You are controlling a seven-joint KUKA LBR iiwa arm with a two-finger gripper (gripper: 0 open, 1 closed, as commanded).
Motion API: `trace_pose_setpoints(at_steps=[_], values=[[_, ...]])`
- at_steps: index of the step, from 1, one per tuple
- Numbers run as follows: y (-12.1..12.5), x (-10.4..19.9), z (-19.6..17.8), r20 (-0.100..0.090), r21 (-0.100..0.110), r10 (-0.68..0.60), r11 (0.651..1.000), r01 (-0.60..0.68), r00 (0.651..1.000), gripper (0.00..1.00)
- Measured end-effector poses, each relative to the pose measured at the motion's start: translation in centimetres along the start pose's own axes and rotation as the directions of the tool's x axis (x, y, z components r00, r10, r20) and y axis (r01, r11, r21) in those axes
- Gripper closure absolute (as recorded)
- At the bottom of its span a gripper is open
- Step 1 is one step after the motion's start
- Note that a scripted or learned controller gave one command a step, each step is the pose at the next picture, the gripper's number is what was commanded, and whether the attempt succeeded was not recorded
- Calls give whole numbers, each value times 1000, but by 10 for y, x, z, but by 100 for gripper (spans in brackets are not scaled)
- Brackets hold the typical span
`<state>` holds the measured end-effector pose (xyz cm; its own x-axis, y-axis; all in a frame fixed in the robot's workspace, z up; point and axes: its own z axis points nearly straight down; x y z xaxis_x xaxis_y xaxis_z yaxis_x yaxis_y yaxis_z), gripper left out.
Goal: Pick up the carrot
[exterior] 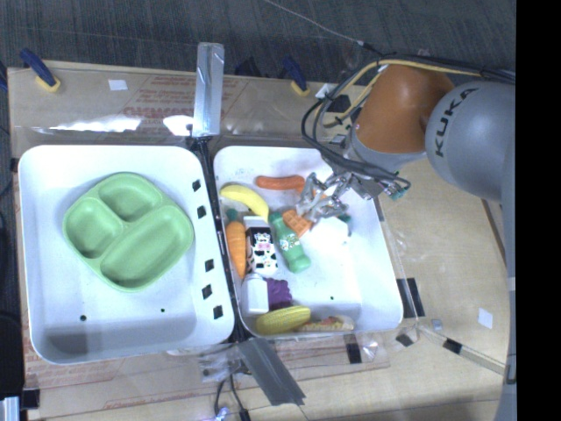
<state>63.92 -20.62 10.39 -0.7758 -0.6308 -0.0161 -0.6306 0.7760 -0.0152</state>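
The KUKA arm's gripper (320,202) is hanging low over the far half of the right bin (368,270), its metal fingers sitting just above a small orange piece (298,224); whether the gripper is open or closed cannot be told from this angle. The carrot (237,246) is lying lengthwise near the bin's left wall, apart from the gripper, beside a black-and-white milk carton (263,251) and a green bottle (291,246). A banana (245,200) and a red sausage (280,182) are lying at the far end, a corn cob (282,319) and a purple item (279,292) at the near end. In the left bin (53,314), a green divided plate (128,230) is resting alone
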Motion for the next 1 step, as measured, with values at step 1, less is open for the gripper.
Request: trace_pose_setpoints(at_steps=[1], values=[[78, 16, -6, -8, -17, -289, 957, 289, 957, 0]])
